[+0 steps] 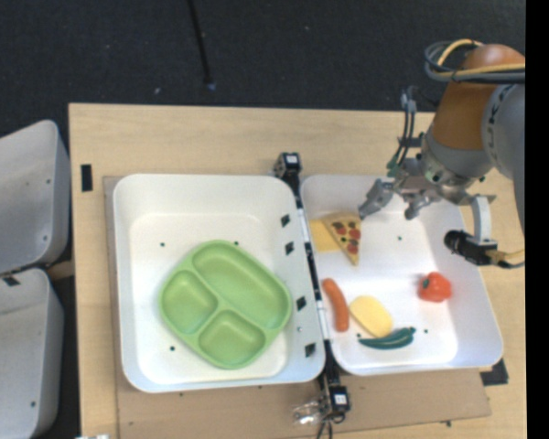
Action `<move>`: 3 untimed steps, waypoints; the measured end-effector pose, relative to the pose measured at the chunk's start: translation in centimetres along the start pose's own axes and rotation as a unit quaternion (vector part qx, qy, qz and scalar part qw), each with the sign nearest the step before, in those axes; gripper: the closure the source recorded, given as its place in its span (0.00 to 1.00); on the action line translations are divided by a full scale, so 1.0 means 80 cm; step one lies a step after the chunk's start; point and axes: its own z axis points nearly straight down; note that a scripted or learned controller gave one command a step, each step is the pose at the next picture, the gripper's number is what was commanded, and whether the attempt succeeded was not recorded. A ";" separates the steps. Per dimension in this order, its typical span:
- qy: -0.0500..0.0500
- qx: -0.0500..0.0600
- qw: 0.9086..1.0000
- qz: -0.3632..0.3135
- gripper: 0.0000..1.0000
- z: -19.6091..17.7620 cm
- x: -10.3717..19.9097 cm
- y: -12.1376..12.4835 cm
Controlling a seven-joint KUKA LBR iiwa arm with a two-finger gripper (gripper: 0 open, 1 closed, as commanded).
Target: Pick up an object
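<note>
Nearest the camera, along the front wall of the right-hand shallow white bin (467,350), lies a dark green toy chilli pepper (388,338), touching the front edge of a pale yellow rounded toy piece (371,315) that looks like a lemon or potato. Just to that piece's left, close to the wall shared by the two bins, rests an orange toy sausage or carrot (336,303), lying lengthwise front to back. Farther back sits a toy pizza slice (345,235) with red dots on a yellow wedge, its tip pointing forward, and a small red toy tomato or pepper (434,287) lies apart near the right wall. These loose pieces are any of the task's candidates, scattered with room between most of them, which should leave a finger's way in from above. The left-hand shallow white bin (128,245) holds a light green plastic divided plate (224,304) with three compartments, set at a slant. The two-finger gripper (393,200) hangs over the back of the right bin, just right of the pizza slice, its fingers spread wide with nothing between them. I judge the grasp not yet begun; the pizza slice is nearest, though its flat shape may slip.
</note>
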 end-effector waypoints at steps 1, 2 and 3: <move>-0.001 -0.004 1.000 0.000 1.00 -0.018 -0.001 0.002; 0.000 -0.004 1.000 -0.002 1.00 -0.086 -0.004 0.003; 0.000 -0.001 1.000 -0.001 1.00 -0.072 -0.005 0.004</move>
